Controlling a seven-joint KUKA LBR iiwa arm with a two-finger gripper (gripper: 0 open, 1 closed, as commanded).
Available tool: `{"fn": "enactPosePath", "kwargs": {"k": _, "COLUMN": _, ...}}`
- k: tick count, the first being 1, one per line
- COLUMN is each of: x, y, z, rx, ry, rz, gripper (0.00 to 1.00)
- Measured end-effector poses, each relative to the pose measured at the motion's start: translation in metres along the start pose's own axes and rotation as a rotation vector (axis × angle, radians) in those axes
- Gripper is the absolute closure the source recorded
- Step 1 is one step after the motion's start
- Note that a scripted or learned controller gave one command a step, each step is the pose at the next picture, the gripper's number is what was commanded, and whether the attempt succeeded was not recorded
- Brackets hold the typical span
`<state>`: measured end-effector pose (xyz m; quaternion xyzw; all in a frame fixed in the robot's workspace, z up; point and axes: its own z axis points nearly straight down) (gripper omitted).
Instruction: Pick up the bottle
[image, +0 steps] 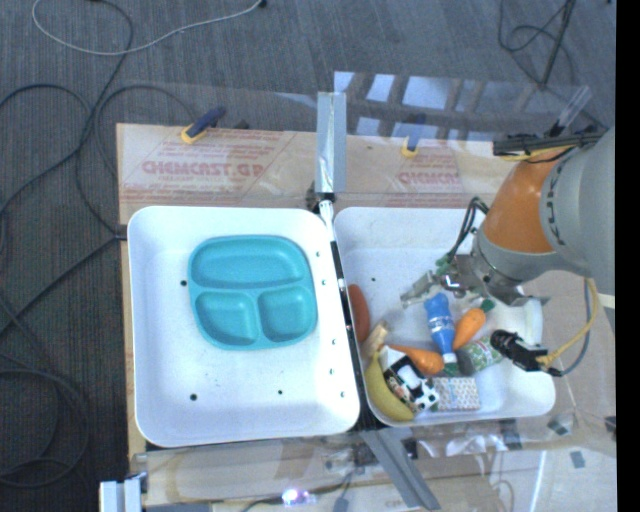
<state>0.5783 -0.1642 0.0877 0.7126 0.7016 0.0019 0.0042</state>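
Gripper (450, 285) fingers are being hidden at this angle, so whether they are apart or together cannot be told. It is being held low in the right bin (400, 235), just above the upper end of the bottle (439, 322), which is lying blue with a white cap end among the clutter. No contact between the two can be made out. Beside the bottle, on its right, an orange carrot (469, 327) is lying tilted, and a second carrot (420, 356) is lying just below its lower end. A banana (385, 390) is curving along the bin's lower left wall, with a black-and-white toy (412, 382) touching it. In the left bin (160, 390) a teal tray (252, 290) with three compartments is being borne.
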Motion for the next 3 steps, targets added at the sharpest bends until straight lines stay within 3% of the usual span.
{"fn": "enactPosePath", "kwargs": {"k": 1, "x": 0.000, "y": 0.001, "z": -0.007, "rx": 0.002, "ry": 0.003, "rz": -0.001, "gripper": 1.00}}
{"fn": "enactPosePath", "kwargs": {"k": 2, "x": 0.001, "y": 0.001, "z": -0.012, "rx": 0.007, "ry": 0.005, "rz": -0.002, "gripper": 1.00}}
{"fn": "enactPosePath", "kwargs": {"k": 3, "x": 0.022, "y": 0.058, "z": -0.115, "rx": 0.016, "ry": -0.001, "rz": 0.046, "gripper": 1.00}}
